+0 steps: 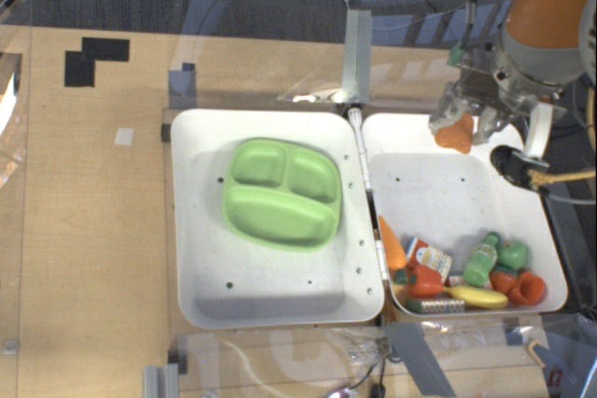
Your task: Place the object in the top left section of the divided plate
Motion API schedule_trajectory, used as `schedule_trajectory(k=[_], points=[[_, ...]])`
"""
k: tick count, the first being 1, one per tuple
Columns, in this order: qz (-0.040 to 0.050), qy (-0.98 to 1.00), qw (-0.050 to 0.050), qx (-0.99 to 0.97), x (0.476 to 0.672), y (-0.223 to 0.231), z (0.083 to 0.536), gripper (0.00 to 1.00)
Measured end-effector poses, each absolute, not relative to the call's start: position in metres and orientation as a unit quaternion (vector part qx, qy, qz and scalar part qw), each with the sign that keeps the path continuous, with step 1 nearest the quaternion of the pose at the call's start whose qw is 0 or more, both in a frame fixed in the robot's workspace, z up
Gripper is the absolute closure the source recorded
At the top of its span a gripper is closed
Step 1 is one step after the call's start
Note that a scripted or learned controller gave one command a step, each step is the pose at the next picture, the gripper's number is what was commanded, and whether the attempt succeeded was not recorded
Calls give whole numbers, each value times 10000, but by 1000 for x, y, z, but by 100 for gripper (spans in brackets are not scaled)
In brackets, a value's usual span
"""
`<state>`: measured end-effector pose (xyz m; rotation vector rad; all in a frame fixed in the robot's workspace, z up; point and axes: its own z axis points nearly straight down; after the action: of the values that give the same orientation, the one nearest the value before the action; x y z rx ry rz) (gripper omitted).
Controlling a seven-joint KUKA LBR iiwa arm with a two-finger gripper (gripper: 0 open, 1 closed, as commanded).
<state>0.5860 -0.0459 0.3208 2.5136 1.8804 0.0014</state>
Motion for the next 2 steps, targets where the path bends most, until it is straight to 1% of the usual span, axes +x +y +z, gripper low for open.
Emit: schedule_trajectory(k=[1, 2], points=[[2, 5821, 9, 8131, 488, -65, 288, 100], [4, 5352, 6, 8447, 536, -21, 317, 100]])
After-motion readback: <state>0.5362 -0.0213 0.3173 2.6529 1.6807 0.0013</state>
